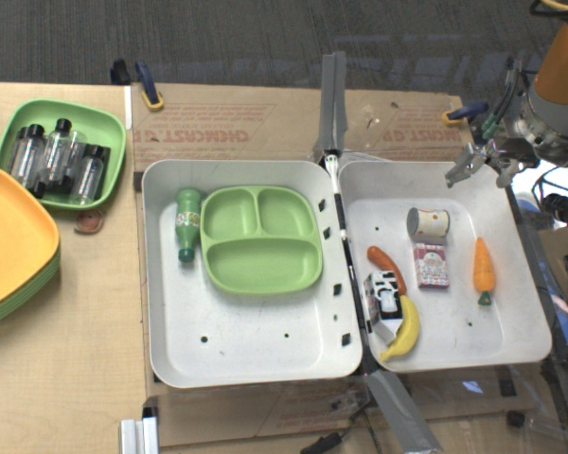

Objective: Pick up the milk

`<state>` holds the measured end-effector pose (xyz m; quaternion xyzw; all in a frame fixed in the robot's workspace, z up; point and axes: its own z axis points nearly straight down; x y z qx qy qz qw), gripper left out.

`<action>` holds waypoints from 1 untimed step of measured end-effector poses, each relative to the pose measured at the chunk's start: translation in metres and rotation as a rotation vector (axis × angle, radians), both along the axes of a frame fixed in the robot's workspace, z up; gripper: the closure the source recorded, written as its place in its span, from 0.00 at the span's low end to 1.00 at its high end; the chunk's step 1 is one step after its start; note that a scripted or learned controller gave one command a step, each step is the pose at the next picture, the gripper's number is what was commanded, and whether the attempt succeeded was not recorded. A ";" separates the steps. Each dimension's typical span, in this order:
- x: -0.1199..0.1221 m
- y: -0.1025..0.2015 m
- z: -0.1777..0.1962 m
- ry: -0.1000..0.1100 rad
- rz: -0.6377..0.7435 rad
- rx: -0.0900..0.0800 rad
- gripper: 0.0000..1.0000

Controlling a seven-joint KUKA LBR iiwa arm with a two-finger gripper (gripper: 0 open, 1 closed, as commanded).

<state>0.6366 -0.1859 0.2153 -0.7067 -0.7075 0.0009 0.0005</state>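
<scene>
Hand [483, 162], fingers spread and holding nothing, above the right bin's [511, 343] far corner; milk carton [385, 296] beside the banana [404, 330].

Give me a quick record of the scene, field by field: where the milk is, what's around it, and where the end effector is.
milk: carton, lying in right bin near its left wall
beside milk: banana just below-right, red chili just above
rest of right bin: can, pink packet, carrot
left bin: green divided plate, green bottle
end effector: over right bin's upper right corner, apart from milk
milk grasped: no
</scene>
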 end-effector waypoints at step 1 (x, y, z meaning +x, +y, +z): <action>-0.016 0.014 -0.124 -0.002 0.412 0.001 0.00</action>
